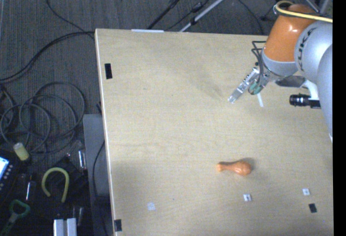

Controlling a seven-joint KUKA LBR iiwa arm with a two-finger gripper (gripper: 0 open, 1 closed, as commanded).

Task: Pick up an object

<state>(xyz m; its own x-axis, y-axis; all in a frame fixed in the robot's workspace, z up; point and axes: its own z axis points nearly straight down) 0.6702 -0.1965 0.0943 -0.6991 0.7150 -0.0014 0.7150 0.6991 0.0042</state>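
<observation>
Your gripper [247, 92] sits in the upper right of the frame, hanging off the orange-banded arm [289, 34] that comes in from the right edge. Its two thin fingers [237, 94] point down and to the left, over the pale wooden bench top [162, 121]. You can see one finger stretching left and a second, shorter one angled down beside it, so they look slightly spread, with nothing between them and nothing touching the tips. The thing to pick, a small orange pear-shaped object [235, 168] with a narrow neck pointing left, lies on its side on the board in the lower right of the frame, well apart from the gripper and almost straight below it in the picture.
</observation>
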